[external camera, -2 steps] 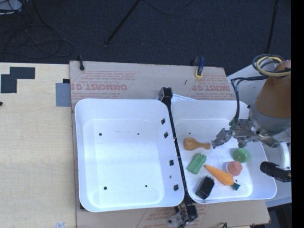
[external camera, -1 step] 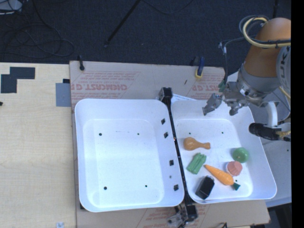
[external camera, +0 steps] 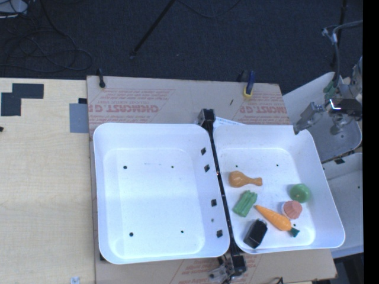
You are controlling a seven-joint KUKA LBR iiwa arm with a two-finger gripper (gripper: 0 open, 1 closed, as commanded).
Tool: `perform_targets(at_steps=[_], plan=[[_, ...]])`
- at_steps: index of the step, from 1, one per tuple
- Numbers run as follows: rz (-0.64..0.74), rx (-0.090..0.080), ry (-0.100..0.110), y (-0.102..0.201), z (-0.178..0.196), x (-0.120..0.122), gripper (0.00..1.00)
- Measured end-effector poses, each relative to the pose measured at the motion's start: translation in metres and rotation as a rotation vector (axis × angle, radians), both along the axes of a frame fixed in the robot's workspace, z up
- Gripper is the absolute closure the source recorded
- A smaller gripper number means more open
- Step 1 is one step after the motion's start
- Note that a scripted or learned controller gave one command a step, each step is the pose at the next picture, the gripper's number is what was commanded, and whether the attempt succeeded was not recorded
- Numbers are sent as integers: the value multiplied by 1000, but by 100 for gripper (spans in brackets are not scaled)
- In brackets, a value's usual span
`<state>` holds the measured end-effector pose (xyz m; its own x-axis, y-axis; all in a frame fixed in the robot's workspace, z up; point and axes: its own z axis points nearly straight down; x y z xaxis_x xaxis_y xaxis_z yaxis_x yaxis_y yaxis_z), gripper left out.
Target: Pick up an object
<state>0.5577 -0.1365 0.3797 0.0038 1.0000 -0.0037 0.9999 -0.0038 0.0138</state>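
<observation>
The claw hangs at the right bin's far corner; whether it is spread cannot be told. The green ball, lying apart from the rest, is best approached from straight above.

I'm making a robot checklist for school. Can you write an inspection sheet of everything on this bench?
Surface: two white bins side by side on cardboard over a wooden bench.
Job's things: in the right-hand bin, an orange drumstick toy, green ridged piece, carrot, green round toy, pink round toy, black block.
Clutter: nothing seen.
Hand: at the right edge, above the bin's far corner, away from the toys.
Cables: loose on the dark floor.
Surroundings: clamps on the cardboard.
</observation>
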Motion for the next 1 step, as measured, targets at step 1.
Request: perform_targets(at_steps=[1], plan=[[4, 3, 18, 2, -1, 1, 100]])
